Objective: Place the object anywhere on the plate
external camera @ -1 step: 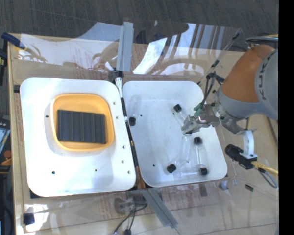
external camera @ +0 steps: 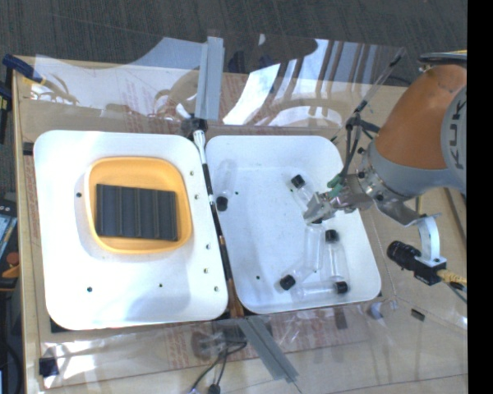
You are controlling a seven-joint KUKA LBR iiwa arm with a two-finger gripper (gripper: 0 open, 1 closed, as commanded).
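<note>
A yellow plate (external camera: 107,179) with a dark ridged rectangle (external camera: 137,212) in its middle lies in the left bin (external camera: 57,277). Several clear plastic tubes with black caps lie in the right bin (external camera: 255,253): one (external camera: 298,185) near the middle, and a cluster (external camera: 320,265) toward the front right corner. My gripper (external camera: 318,210) hangs low over the right bin, between the single tube and the cluster, just above the cluster's upper cap (external camera: 331,236). The clear plastic makes it hard to tell whether anything is touching the gripper.
A raised divider (external camera: 214,228) with a small black knob (external camera: 222,203) separates the two bins. The grey and orange arm (external camera: 419,138) covers the right bin's far right edge. A black fitting (external camera: 407,257) sits off the bin at right.
</note>
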